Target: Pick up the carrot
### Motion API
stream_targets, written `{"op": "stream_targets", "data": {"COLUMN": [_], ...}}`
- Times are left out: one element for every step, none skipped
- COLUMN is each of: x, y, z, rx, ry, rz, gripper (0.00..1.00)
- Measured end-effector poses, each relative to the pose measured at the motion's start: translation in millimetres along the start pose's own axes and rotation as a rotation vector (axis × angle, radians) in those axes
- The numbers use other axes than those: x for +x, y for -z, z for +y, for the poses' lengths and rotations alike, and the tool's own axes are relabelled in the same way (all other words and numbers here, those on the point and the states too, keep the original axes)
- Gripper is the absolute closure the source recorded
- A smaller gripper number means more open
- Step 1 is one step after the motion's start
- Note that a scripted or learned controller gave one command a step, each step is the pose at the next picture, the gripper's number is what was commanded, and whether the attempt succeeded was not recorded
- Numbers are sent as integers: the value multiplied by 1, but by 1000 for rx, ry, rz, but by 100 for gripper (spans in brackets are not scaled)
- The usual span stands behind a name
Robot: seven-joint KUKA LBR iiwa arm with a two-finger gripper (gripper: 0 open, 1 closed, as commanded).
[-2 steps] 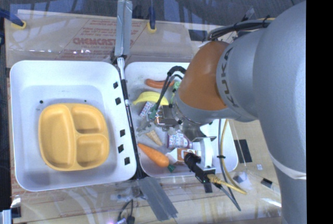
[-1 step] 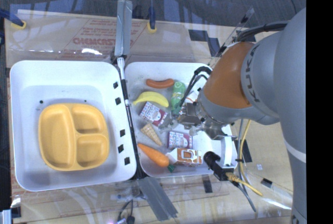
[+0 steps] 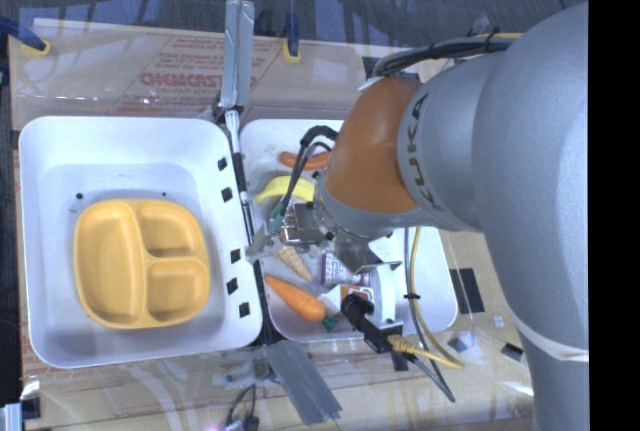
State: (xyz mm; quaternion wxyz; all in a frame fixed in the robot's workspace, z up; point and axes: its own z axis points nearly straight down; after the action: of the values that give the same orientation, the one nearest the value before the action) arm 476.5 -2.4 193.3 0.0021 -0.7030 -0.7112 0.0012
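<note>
The big grey robot arm with an orange band (image 3: 400, 159) reaches over the right white plastic bin (image 3: 440, 284). Its pincer (image 3: 285, 231) hangs low inside that bin, near the bin's left wall. I cannot tell if the pincer is grasping anything.

The long orange carrot (image 3: 293, 297) lies flat on the floor of the right bin, near its front left corner, just below the pincer. A yellow banana-like thing (image 3: 278, 189) and a pale cone (image 3: 294, 262) lie in the same bin.

A yellow plastic tray with three parts (image 3: 140, 262) sits in the left white bin (image 3: 50, 159), beside the right bin.
</note>
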Motion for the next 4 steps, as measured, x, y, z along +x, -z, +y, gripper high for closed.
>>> {"op": "stream_targets", "data": {"x": [-71,1,1,1], "y": [-2,-3,7,7], "z": [-1,0,1,1], "rx": [-2,1,1,1], "ry": [1,416,419,419], "rz": [-1,-1,-1,-1], "gripper": [0,0,100,0]}}
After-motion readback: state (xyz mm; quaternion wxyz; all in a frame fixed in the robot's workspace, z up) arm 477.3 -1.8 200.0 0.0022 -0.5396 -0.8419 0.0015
